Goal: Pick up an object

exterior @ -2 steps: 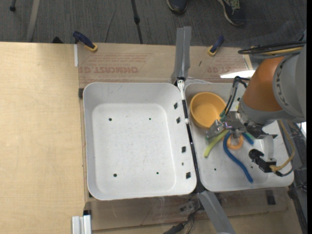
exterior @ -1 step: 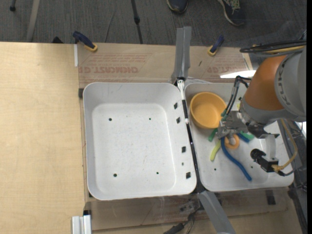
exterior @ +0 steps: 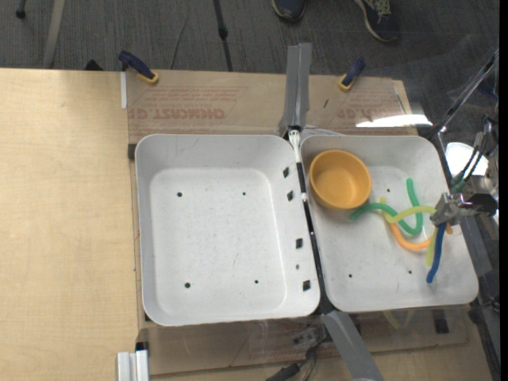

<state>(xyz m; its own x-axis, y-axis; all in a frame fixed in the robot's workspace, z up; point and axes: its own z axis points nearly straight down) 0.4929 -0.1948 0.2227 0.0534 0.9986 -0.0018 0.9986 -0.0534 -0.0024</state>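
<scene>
So far nothing looks lifted: the tangle of coloured strips and the yellow bowl lie in the right bin. The gripper is at the tangle's edge; its grip I cannot tell.

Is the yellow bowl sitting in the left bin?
No, the yellow bowl sits in the right bin, at its upper left corner beside the tangle of coloured cords.
</scene>
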